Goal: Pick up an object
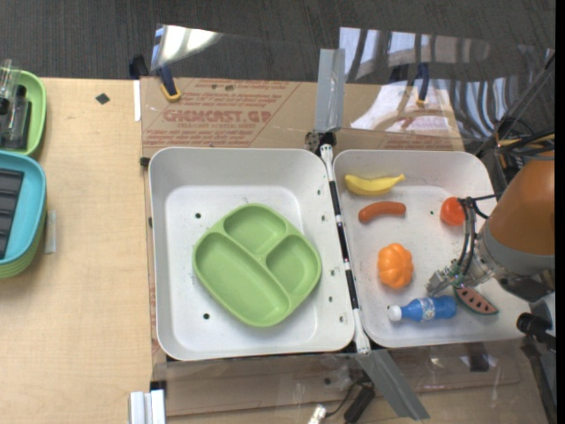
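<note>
Fingers on my gripper [448,279] hang low in the right bin [424,332], just above the blue bottle [425,310] beside the watermelon slice [478,302], so I think I'm going for the bottle, but I cannot tell if they are apart.
</note>
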### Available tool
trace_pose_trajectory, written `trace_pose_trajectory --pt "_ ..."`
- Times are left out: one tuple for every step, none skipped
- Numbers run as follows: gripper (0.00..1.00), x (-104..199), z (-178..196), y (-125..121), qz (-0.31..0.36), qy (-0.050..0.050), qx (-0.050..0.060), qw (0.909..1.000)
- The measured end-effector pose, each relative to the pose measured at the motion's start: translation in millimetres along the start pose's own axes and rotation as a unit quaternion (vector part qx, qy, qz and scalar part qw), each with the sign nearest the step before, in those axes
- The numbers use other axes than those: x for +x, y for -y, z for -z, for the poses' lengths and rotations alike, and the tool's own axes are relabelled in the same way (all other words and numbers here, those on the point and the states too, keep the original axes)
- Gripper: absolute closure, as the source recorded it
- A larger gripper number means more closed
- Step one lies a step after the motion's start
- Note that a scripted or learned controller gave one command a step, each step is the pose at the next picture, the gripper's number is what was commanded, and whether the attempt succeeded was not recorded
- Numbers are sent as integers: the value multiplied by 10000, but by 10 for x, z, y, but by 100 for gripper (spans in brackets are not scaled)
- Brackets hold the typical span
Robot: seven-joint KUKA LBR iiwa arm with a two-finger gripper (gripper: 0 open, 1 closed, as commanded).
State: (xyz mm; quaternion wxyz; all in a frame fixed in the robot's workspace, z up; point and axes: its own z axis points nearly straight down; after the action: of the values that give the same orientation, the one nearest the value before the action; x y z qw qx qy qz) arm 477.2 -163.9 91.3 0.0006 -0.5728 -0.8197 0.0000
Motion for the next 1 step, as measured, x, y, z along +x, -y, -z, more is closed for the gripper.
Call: trace_pose_trajectory --pt "0 -232 0 -972 -860 7 0 9963"
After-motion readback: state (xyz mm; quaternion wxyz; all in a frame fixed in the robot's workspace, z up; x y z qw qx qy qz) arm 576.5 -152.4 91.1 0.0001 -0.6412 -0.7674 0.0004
